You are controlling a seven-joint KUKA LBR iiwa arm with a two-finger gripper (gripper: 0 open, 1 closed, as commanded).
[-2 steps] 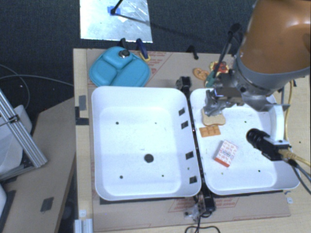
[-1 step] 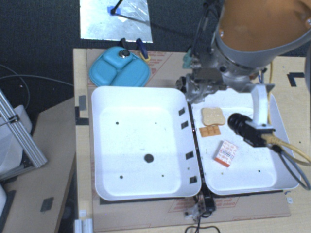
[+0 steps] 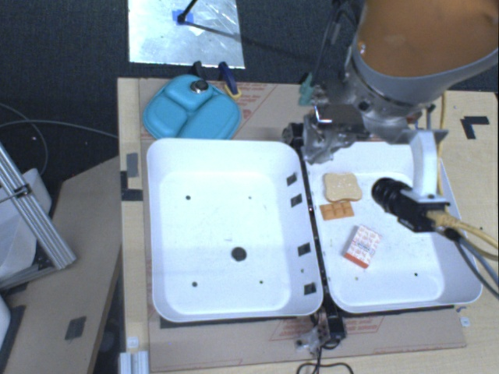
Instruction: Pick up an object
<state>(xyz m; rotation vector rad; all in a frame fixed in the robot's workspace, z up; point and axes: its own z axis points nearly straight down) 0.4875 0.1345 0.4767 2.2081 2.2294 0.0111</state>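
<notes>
1. The surface (image 3: 257,100) is flat brown board carrying two shallow white plastic bins side by side. The left bin (image 3: 226,224) has smooth, glossy walls with rounded corners.
2. The right bin (image 3: 405,279) holds three small things near its left wall. Your grey and orange arm (image 3: 421,29) hangs over its far end.
3. The gripper (image 3: 323,142) sits low at the right bin's far left corner, just beyond the toast piece. You cannot tell its state from here.
4. The small box (image 3: 362,246), white with red print, lies flat nearest you. It looks light and stiff, likely cardboard. Take it across its narrower sides.
5. The toast piece (image 3: 342,185) is tan, rounded on top and matte. Judge it a light, rigid toy. Pinch its flat edges.
6. The orange cracker (image 3: 337,210) touches the toast's near edge. It is thin, square and ridged, and probably the hardest to lift.
</notes>
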